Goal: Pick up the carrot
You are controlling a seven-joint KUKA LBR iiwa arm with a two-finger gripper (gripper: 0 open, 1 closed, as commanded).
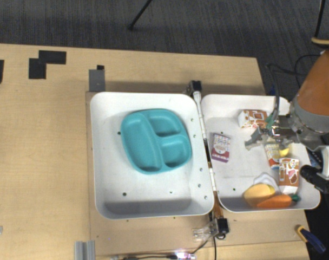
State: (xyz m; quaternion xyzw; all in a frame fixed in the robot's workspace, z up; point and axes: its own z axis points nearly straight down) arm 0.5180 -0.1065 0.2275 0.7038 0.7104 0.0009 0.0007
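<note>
Item 1: carrot [274, 201], orange w/ a green tip, lying flat along the front wall of the R bin [235, 173], at about 5 o'clock in that bin. You'll see it touching a yellow lemon-like fruit [259, 191] just at its 10 o'clock.

Item 2: small carton [289, 174], red/white print, just at 12–1 o'clock of the carrot.

Item 3: purple-white packet [221, 147], near the bin's L wall, at 9 o'clock, well apart from the carrot.

Item 4: second printed carton [252, 118], at 12 o'clock in the bin.

Item 5: gripper [262, 137], metal, reaching in from 3 o'clock on the grey arm [316, 96] (orange band above the wrist). It sits over mid-bin, apart from the carrot; whether it's clenched or released you can't tell, detail too fine.

Item 6: L bin [107, 161], holds a teal divided plate [153, 140] at centre.
</note>
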